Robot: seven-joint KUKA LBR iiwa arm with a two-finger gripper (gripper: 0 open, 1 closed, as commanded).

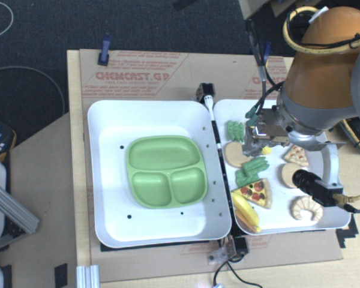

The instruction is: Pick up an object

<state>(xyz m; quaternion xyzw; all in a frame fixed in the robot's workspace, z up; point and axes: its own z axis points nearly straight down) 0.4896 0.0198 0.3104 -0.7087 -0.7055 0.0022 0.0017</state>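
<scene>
- Camera view: the tool [256, 144] hangs low over the right bin [342, 219], at its near-divider side, with the grey arm and orange band [327, 47] bulking above and to its right. Whether it is apart or together I cannot tell; the wrist housing covers that part.
- Just below the tool, almost touching it, lies a green leafy toy [252, 171], the likeliest thing to be picked. It looks like light, stiff moulded plastic, with lobed edges that give purchase; I judge a pinch across its narrow middle would hold best, since the smooth surface may slip at the tips.
- Left of the tool sits a tan round cookie-like piece [233, 155], flat and thin, probably hard to get under.
- Up and left of the tool is a second green piece [234, 129], small and ridged.
- Further below the tool, past the leafy toy, rest a pizza slice [257, 192] and a yellow banana [246, 212], the banana close to the bin's left wall; both seem light and rigid.
- To the tool's right lie another pizza-like wedge [297, 155], a pale oval [288, 176] and a croissant [306, 208].
- Far left of the tool, in the left bin [102, 161], sits a green divided tray [167, 170].
- Both bins stand on the worktop [138, 74].
</scene>
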